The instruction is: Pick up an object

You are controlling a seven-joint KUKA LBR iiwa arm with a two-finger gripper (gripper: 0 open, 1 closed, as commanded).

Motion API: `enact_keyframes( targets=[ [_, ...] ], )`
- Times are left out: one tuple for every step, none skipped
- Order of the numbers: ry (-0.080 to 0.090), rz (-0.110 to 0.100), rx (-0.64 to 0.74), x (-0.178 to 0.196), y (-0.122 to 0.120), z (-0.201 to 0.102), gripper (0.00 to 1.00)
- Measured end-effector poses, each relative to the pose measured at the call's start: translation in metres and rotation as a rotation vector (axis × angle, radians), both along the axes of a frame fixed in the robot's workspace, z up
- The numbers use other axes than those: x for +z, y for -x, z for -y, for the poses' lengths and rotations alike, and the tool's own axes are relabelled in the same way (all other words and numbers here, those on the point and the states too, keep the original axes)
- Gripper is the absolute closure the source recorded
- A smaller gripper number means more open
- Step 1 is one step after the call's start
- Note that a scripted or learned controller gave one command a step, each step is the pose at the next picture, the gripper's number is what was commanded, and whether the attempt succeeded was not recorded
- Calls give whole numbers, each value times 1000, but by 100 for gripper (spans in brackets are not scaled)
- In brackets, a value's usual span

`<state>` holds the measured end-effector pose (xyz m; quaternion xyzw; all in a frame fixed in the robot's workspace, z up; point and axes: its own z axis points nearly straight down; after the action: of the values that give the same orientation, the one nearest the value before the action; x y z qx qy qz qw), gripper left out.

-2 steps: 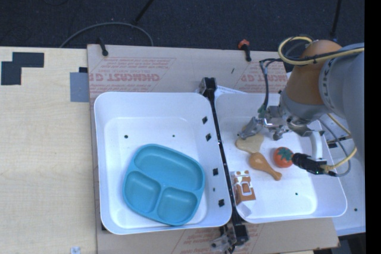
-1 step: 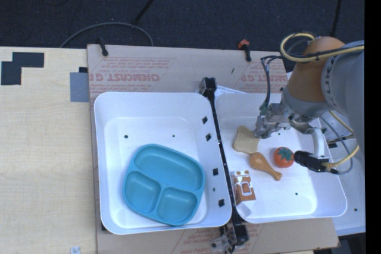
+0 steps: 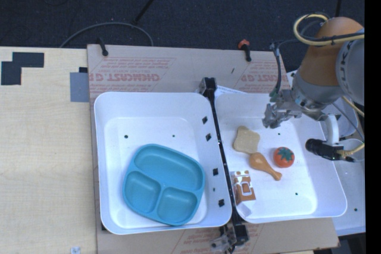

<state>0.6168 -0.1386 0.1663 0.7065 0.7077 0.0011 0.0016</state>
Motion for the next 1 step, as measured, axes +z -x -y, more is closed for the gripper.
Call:
enact_keyframes(
  targets=[
    [1, 0, 0, 63, 1, 6, 100]
  ],
)
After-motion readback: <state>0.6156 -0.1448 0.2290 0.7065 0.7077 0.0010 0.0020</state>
